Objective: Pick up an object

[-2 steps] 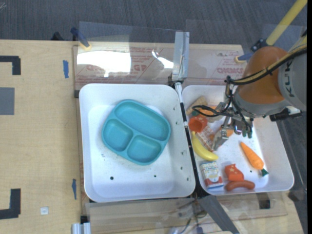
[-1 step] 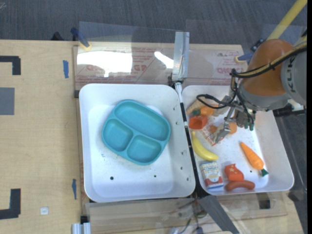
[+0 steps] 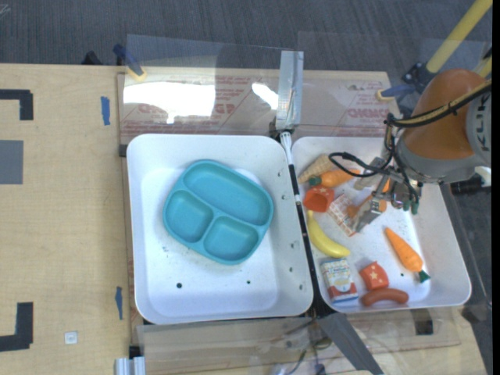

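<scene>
The clear plastic packet point(image 3: 349, 212) lay in the right bin point(image 3: 449, 244) between the banana point(image 3: 326, 239) and carrot point(image 3: 405, 251), directly beneath the gripper point(image 3: 375, 203), whose opening I could not tell; a straight, centred descent seemed best.

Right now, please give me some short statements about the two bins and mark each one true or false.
1. The blue plate lies in the left bin. True.
2. The banana lies in the left bin. False: it lies in the right bin.
3. The tool is above the right bin. True.
4. The carrot rests on the plate. False: it lies on the right bin's floor, near the right wall.
5. The sausage lies near the right bin's front edge. True.
</scene>
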You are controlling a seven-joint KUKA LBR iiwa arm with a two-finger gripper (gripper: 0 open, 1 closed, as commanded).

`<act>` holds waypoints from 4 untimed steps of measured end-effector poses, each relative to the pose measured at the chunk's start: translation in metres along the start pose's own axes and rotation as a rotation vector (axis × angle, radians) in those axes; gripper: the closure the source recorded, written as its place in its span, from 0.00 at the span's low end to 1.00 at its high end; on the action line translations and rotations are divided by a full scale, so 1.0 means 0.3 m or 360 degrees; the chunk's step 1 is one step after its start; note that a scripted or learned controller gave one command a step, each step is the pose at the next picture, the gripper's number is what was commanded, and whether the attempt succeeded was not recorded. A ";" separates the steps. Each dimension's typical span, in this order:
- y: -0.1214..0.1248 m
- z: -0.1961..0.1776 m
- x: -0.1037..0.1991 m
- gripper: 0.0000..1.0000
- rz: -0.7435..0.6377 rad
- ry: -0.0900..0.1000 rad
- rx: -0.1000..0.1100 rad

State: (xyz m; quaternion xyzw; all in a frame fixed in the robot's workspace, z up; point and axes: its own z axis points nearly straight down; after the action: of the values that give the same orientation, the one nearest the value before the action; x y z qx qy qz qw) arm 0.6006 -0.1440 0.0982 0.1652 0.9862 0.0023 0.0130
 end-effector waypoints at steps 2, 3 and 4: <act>-0.074 0.004 0.098 0.00 0.0214 0.0010 0.0009; -0.108 -0.001 0.166 0.00 0.0254 -0.0008 0.0006; -0.146 0.003 0.112 0.00 0.0344 0.0010 0.0005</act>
State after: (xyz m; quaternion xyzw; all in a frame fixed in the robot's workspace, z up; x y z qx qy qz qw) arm 0.5545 -0.1745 0.0959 0.2706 0.9626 0.0028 0.0094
